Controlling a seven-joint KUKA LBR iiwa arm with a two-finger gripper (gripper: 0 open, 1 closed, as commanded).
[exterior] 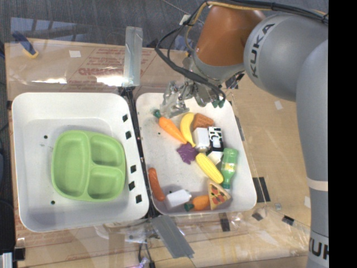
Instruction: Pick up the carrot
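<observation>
Overhead, the grey arm (290, 60) reaches in from the right and bends down over the far end of the right bin (146, 149), its orange band (223, 32) sitting just above the wrist. The gripper (177, 100) hangs at the bin's far-left corner, its metal fingers pointing down toward the bin floor; whether they are spread or closed cannot be told, since they blur into a tangle of grey metal and cables, and nothing is seen between them. The carrot (171, 128) lies just below the gripper, slanted, its green tip nearest the fingers, beside a banana (187, 128). Near it lie a purple piece (187, 153), a corn cob (209, 167), a green bottle (228, 166) and a pizza slice (218, 195). A second orange piece (199, 203) at the near wall is partly hidden. The left bin (22, 149) holds a green divided plate (88, 165).
</observation>
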